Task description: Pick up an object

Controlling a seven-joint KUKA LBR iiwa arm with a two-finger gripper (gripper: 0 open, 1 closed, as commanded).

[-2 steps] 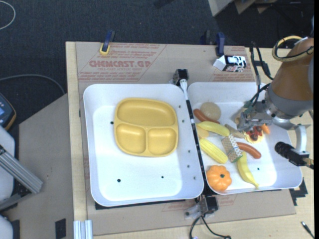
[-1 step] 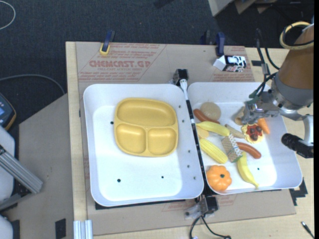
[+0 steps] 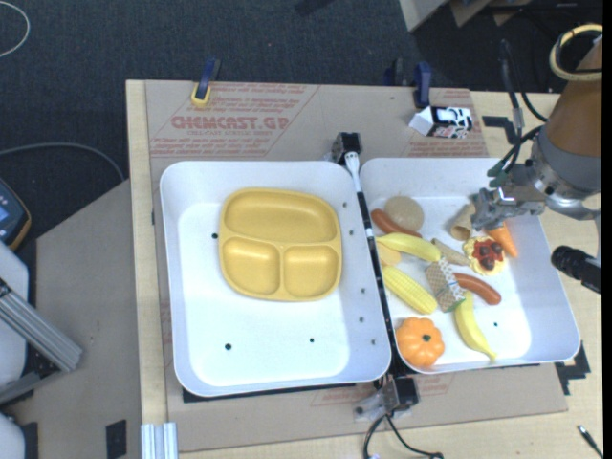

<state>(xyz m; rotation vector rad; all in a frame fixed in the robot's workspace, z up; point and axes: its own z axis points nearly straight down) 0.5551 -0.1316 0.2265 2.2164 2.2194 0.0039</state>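
The right bin (image 3: 535, 304) holds several toy foods: a brown bun (image 3: 404, 210), a red sausage (image 3: 385, 223), a banana (image 3: 409, 247), a corn cob (image 3: 409, 289), a speckled bar (image 3: 442, 284), a second sausage (image 3: 477, 289), a second banana (image 3: 472, 326) and an orange pumpkin (image 3: 421, 341). A pizza slice (image 3: 485, 253) and an orange carrot (image 3: 506, 241) lie at the bin's right middle. My gripper (image 3: 490, 210) hangs low over the bin's back right, just above the pizza slice and carrot and beside a beige piece (image 3: 462, 227). I see nothing lifted.
The left bin (image 3: 268, 347) holds a yellow divided plate (image 3: 280, 242). A black divider clip (image 3: 348, 145) sits between the bins at the back. A small black-and-white tag (image 3: 442, 120) lies on the cardboard behind the right bin. Clamps hold the board's back edge.
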